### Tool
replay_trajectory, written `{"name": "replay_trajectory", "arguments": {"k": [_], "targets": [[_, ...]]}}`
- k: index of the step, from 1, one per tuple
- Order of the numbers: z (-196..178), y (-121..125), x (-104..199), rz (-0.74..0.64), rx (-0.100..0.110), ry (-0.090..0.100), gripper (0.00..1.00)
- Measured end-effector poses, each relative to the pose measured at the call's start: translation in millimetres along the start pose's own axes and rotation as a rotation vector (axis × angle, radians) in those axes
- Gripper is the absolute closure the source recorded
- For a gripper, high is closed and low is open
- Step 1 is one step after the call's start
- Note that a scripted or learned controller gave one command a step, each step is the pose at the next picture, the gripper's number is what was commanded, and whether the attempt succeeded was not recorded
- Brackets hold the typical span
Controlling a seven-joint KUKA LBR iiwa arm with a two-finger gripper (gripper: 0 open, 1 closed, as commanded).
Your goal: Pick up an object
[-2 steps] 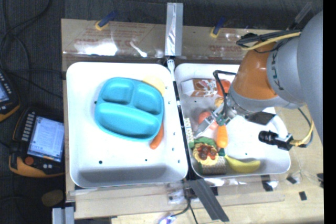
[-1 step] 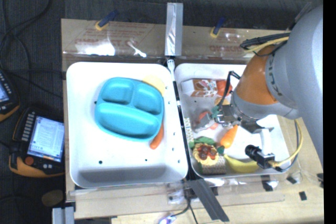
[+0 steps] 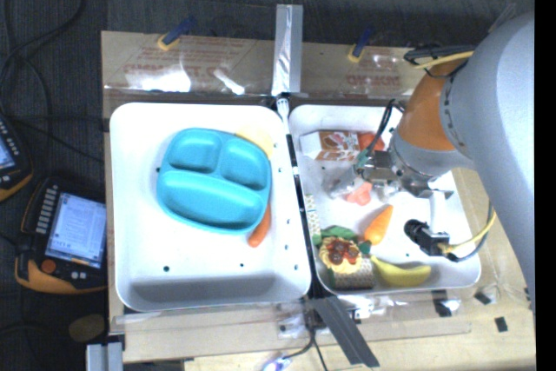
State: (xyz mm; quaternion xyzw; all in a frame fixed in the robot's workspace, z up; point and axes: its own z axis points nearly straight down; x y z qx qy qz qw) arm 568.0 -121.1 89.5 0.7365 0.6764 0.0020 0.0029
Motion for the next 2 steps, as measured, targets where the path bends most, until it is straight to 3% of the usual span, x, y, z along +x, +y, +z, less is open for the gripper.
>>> {"name": "replay_trajectory", "arguments": {"k": [1,2], "targets": [[-10.0,0.8,-1.4,-0.002,0.000,-0.005,1.00],[-92.9,3.7,73.2,-0.077,0.012,-0.003,1.00]]}}
